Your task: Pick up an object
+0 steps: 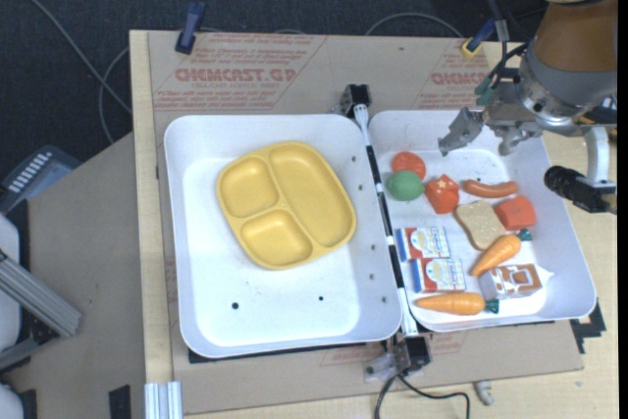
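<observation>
a: where's the gripper point(484, 134) right now?

b: it hangs over the far end of the right bin point(579, 260), on the grey arm point(574, 25) with the orange band. its two fingers point(455, 134) are spread apart, with only white bin floor showing in the gap. it has hold of nothing.

a: and the things it could pick?

b: all in the right bin. a red tomato point(408, 163) and a green ball point(402, 184) sit touching near the divider, with a red pepper-like piece point(443, 194) just beside them. a sausage point(488, 186) lies just below the gripper, apart from the fingers. a red block point(514, 212) is next to a slice of bread point(478, 224).

a: any carrots?

b: two. one carrot point(496, 253) lies tilted beside the bread, a second carrot point(453, 304) lies flat at the near edge. two small cartons point(429, 257) sit beside the divider, and another small carton point(515, 282) is near the right corner.

a: the other bin?

b: the left bin point(196, 309) holds a yellow divided plate point(285, 203), lying flat.
</observation>
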Robot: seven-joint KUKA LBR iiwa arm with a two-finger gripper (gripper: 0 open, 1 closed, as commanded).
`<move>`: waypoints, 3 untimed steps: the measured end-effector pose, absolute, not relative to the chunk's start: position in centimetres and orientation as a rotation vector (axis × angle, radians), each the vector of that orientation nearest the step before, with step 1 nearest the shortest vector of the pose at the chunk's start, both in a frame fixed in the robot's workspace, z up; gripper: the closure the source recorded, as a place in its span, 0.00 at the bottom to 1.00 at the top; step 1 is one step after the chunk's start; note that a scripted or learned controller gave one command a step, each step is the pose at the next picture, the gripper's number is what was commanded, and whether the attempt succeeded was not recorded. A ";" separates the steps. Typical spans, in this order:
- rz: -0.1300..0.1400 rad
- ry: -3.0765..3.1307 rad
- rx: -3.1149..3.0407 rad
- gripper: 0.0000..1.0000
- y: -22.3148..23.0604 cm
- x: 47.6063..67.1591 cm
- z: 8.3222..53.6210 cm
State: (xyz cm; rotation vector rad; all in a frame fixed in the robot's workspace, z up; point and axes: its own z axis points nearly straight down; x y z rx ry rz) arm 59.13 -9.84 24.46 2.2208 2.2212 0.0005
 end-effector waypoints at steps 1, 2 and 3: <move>-0.001 2.222 2.223 0.00 -10.9 59.8 12.9; -0.002 2.223 2.224 0.00 -12.2 60.3 8.4; 0.001 2.221 2.223 1.00 -12.1 60.4 9.5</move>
